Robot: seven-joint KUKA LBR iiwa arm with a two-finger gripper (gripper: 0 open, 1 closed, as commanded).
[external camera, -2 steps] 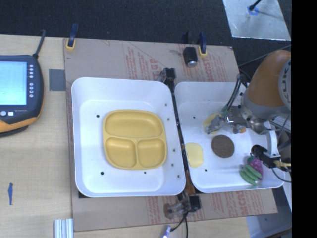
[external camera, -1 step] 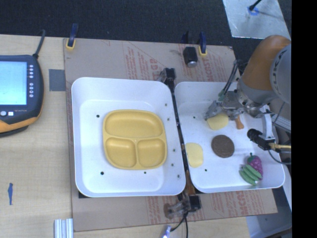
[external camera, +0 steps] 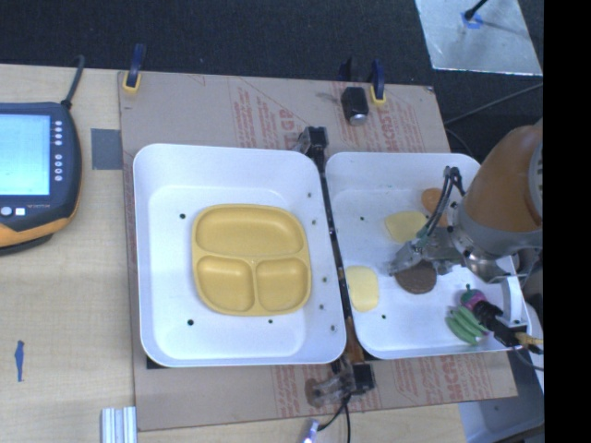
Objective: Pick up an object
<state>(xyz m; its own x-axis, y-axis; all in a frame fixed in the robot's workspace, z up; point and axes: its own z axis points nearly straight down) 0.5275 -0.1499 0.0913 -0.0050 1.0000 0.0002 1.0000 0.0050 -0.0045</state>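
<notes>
Two white bins sit side by side on the table [external camera: 55, 340]. The left bin [external camera: 157, 247] holds a yellow tray [external camera: 251, 258] with three compartments, lying flat near its middle. All other places here are given from that tray.

The right bin [external camera: 369, 335] lies just to the right of the tray's bin, their rims touching along a black seam. In it, nearest the tray, a pale yellow piece [external camera: 362, 288] lies flat by the bin's left wall. Farther right and a little higher lies a second pale yellow piece [external camera: 404, 225], and beyond that a small orange piece [external camera: 431, 198] is partly covered by the arm's cables. A dark brown round object [external camera: 416, 281] lies right of the tray, past the first yellow piece. At the far lower right of the tray, in the bin's corner, is a green object [external camera: 464, 326] with a pink bit beside it.

The arm [external camera: 503, 192] comes in from the right, over the right bin. Its end effector [external camera: 413, 261] is low in the bin, directly above and touching or nearly touching the brown object. Whether the end effector is apart or together cannot be told; the wrist hides it.

Left of the tray, off the bins, a control pendant [external camera: 32, 173] with a screen rests on the table.
</notes>
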